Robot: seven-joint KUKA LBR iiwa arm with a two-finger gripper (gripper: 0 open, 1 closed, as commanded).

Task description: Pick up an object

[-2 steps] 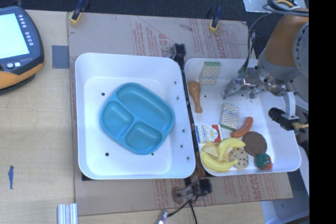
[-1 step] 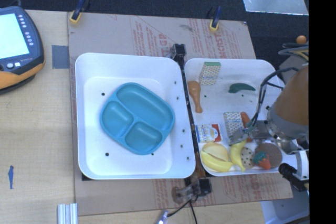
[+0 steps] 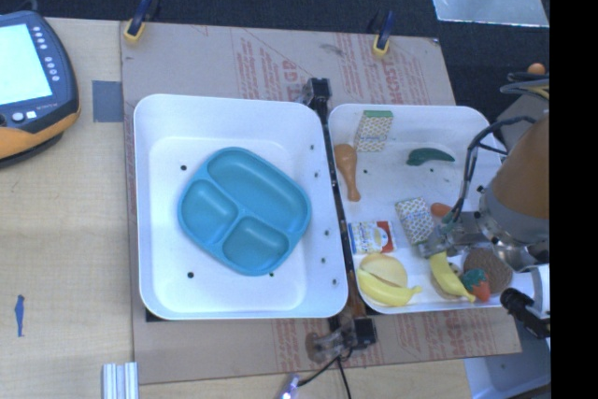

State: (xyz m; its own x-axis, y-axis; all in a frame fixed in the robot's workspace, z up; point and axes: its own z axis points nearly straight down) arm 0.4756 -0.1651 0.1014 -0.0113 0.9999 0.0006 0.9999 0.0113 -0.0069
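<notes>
Left of centre, a white bin (image 3: pixel 149 201) holds a blue divided plate (image 3: pixel 245 210); the right bin (image 3: pixel 420 114) holds small toys, among them a banana (image 3: pixel 448 278) at lower right; the gripper (image 3: pixel 447 238) hangs just above it, its state impossible to tell; a straight descent over one toy seems wisest; the arm hides nearby items.
</notes>
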